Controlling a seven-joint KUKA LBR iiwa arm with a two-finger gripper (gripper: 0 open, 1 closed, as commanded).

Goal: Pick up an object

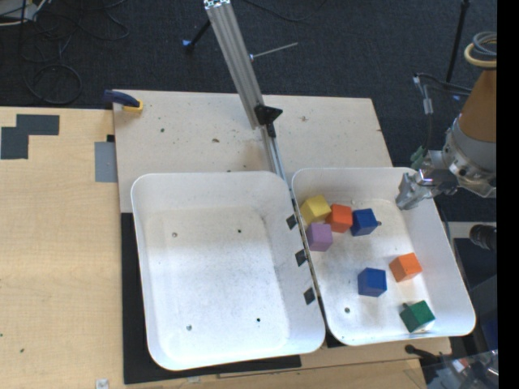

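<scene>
The right bin point(454, 298) holds several small blocks. A yellow block point(315, 209), an orange-red block point(340, 216), a blue block point(364, 221) and a purple block point(319, 236) cluster near its upper left. Lower down lie another blue block point(372, 281), an orange block point(405, 267) and a green block point(417, 315). My gripper point(412, 190) hangs over the bin's upper right part, to the right of the cluster, with nothing seen between its fingers.
The left bin point(162, 217) sits beside the right one, with black clips along the shared rim. A slanted aluminium rail point(237, 55) rises from the bench behind the bins. A blue and yellow tool point(123, 100) lies at the bench's far left corner.
</scene>
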